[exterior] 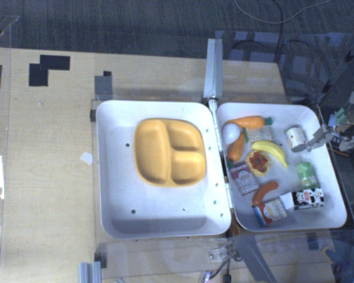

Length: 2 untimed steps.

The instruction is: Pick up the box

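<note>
Camera view, box [308, 198] near right bin's [336, 175] front-right rim.

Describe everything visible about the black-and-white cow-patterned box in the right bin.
The small black-and-white cow-patterned box looks like a toy milk carton, probably cardboard or plastic. It lies on its side, long edge roughly level across the view, near the right white bin's lower right corner. A green bottle-like item sits just above it, possibly touching; a small printed packet lies apart to its left.

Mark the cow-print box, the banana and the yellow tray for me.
cow-print box [308, 198], camera view, top face.
banana [270, 151], camera view, middle of its curve.
yellow tray [150, 152], camera view, large left compartment.
</note>
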Available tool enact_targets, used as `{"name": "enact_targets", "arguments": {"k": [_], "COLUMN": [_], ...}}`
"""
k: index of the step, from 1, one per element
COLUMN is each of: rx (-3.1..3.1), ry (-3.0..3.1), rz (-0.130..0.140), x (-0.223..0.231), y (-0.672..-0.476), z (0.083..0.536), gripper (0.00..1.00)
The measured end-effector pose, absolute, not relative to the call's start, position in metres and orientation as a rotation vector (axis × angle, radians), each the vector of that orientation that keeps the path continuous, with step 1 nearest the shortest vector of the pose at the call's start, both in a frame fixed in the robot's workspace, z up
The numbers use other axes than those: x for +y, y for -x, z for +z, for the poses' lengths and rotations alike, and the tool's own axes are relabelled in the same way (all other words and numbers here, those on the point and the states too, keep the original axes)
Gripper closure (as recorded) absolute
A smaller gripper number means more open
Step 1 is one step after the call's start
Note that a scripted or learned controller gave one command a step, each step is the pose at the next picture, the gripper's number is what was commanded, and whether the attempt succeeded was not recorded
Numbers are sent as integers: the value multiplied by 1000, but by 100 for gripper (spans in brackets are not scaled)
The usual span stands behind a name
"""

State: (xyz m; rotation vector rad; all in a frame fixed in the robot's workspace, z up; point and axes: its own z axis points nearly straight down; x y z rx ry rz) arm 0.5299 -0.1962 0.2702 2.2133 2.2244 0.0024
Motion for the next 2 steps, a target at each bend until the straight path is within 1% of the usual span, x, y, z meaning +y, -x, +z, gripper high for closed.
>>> {"name": "enact_targets", "arguments": {"k": [1, 2], "rx": [2117, 2304], "ry": [-2316, -2132], "rz": [6, 4], "x": [-204, -167], "y": [-577, -542], "z": [100, 96], "gripper": [0, 0]}}
